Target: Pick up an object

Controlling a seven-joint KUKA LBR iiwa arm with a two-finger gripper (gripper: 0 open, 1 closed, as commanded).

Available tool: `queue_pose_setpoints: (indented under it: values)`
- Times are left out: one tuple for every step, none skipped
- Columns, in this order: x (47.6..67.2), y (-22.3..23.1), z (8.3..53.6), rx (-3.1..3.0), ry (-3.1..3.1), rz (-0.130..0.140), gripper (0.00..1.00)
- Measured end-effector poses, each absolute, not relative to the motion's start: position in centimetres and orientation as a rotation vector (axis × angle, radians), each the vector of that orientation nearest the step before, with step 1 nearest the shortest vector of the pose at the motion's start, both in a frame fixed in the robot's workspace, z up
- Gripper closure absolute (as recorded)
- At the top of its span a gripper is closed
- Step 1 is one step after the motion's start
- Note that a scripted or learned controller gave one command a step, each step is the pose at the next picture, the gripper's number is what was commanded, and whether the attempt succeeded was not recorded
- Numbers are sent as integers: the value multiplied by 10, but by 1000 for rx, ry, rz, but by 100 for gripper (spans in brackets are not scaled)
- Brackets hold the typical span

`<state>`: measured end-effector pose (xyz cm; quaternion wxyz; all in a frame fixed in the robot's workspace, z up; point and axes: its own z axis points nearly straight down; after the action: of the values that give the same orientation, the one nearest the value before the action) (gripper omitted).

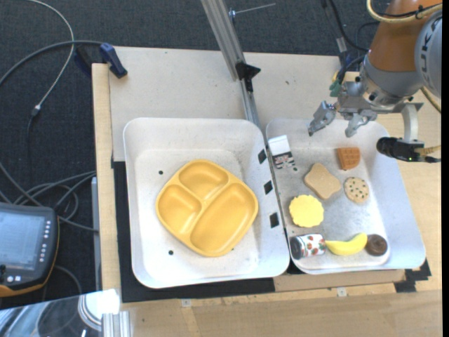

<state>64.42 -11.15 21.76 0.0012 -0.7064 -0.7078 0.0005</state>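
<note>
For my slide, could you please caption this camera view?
Open hand hovering over right bin of toy food; yellow divided plate in left bin.

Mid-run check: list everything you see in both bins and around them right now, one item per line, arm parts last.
Left bin: 1, white, left half of bench.
Divided plate: 1, yellow, in left bin.
Right bin: 1, white, beside it.
Carton: 1, white, right bin's far left.
Waffle: 1, orange, far side.
Toast: 1, tan, middle.
Cookie: 1, speckled tan, right of toast.
Round piece: 1, yellow, below toast.
Can: 1, red-white, near edge.
Banana: 1, yellow, near edge.
Donut: 1, brown, near right corner.
Gripper: 1, grey, above right bin's far edge, open.
</note>
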Motion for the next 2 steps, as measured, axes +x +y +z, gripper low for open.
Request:
queue_pose_setpoints:
  values:
    - [645,-111,229,-2216,-2226,-1,100]
    - [646,-110,240,-2216,-2229,-5,100]
